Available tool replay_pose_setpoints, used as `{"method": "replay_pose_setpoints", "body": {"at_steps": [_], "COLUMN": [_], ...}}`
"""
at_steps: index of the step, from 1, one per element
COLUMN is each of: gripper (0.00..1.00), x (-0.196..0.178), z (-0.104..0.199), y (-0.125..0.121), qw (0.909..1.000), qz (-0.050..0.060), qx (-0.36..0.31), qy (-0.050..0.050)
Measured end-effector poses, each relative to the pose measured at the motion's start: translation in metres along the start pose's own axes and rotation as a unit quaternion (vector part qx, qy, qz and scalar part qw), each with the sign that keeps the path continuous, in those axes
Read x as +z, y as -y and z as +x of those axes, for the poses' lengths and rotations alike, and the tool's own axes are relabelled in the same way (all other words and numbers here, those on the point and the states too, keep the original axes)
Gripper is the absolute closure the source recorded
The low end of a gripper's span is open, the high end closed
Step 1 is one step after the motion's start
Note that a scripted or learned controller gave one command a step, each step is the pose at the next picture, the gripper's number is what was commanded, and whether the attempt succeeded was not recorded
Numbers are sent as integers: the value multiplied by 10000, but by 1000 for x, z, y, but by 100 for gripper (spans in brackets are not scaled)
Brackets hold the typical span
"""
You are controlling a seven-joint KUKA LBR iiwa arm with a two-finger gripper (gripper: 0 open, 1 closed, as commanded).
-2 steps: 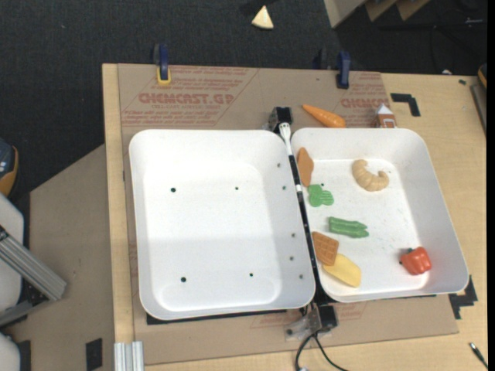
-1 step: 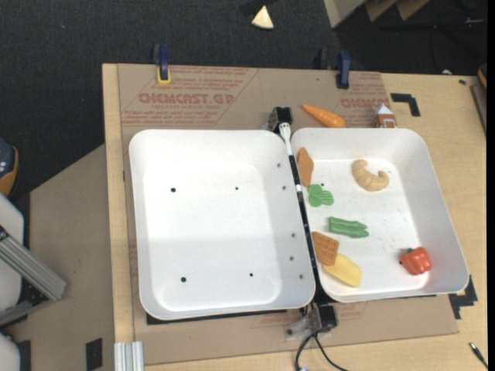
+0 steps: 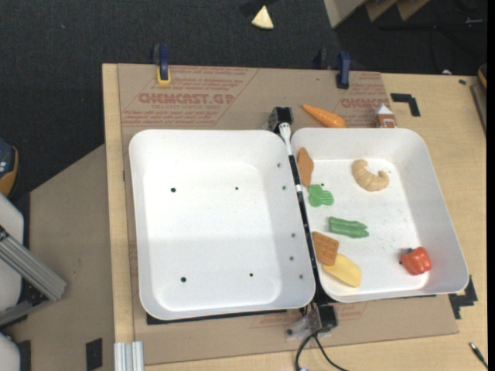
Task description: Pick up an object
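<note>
**Mia:** How many bins are there?

**Dad:** Two white ones, side by side on the desk (image 3: 232, 91). The left bin (image 3: 147, 207) has four little dark dots on its floor. The toy food is in the right bin (image 3: 433, 192).

**Mia:** How many toys are in it?

**Dad:** Seven. One pale curly roll (image 3: 371, 175) near the top, one orange slice (image 3: 305, 166) by the left wall, one green blob (image 3: 319, 197), one green pod (image 3: 348, 227), one brown cracker (image 3: 326, 247), one yellow piece (image 3: 343, 270) touching the cracker, and one red pepper (image 3: 416, 260) at the lower right.

**Mia:** And outside the bin?

**Dad:** One carrot (image 3: 323, 116) and one small bottle (image 3: 384, 117), just above the right bin.

**Mia:** Is the gripper open?

**Dad:** I cannot tell how the gripper is set.

**Mia:** Which toy is easiest?

**Dad:** The arm comes in from the right, so I think the red pepper is nearest and it sits alone. The pod lies long from left to right, so that one would want a pinch across its short side
</note>
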State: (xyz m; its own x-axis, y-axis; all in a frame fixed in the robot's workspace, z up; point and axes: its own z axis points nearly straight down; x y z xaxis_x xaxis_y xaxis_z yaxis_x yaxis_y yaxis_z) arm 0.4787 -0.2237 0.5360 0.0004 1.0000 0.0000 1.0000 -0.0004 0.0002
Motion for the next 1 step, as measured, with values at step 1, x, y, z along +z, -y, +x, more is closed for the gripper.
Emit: {"method": "replay_pose_setpoints", "body": {"at_steps": [1], "gripper": [100], "x": [1], "z": [0], "y": [-1], "qw": [10000], "qz": [1], "qx": [-2], "qy": [2]}}
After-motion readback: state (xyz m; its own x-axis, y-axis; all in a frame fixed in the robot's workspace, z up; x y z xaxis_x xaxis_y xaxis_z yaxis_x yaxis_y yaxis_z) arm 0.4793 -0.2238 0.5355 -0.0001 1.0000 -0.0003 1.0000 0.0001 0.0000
